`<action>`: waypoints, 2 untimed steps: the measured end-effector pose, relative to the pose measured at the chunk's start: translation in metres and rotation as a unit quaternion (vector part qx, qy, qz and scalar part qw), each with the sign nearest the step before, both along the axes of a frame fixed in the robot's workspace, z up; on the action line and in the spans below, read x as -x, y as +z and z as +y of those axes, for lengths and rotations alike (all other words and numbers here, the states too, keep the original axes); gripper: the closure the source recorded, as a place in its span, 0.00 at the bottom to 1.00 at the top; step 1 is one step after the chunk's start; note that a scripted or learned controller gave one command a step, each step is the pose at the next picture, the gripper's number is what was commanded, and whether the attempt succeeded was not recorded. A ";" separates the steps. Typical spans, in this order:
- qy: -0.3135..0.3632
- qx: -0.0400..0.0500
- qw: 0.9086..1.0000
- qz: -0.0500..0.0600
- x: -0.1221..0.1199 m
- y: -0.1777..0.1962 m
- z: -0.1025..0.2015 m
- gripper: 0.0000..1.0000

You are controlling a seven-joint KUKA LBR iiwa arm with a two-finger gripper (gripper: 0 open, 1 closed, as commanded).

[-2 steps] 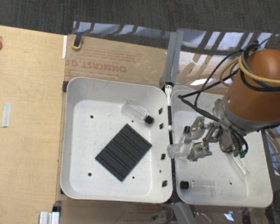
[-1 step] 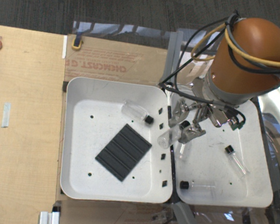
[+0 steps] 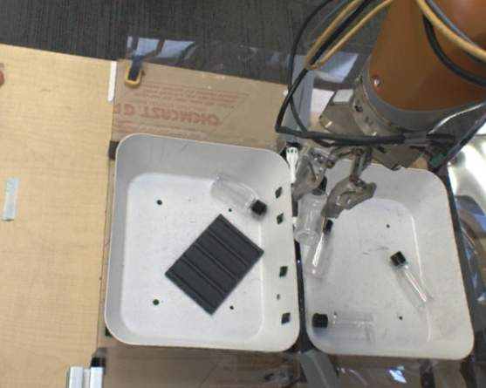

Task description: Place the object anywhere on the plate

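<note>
The gripper (image 3: pixel 326 199) hung at the right bin's (image 3: pixel 435 344) ten o'clock, clasping a clear vial (image 3: pixel 310 219), with the black plate (image 3: pixel 215 263) in the left bin (image 3: pixel 124 306) unreached

The single camera is fixed above the tabletop (image 3: pixel 30 207) and looks down at a slant. It frames both white bins in full: the left bin (image 3: pixel 124 306) near the centre, the right bin (image 3: pixel 445 337) toward the right edge. The arm (image 3: pixel 436 54) enters from the upper right, close to the lens. The far tabletop edge lies along the top.
</note>
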State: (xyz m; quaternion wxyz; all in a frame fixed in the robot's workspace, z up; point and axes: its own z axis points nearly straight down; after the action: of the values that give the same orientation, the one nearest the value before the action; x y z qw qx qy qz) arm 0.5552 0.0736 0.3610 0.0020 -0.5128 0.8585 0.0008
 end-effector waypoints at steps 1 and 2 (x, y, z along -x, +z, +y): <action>0.242 0.000 0.970 0.001 0.023 -0.092 0.088 1.00; 0.242 0.000 0.970 0.001 0.022 -0.092 0.087 0.00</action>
State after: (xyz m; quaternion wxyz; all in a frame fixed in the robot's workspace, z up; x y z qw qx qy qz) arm 0.5327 0.1608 0.2693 0.0005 -0.7055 0.7088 0.0018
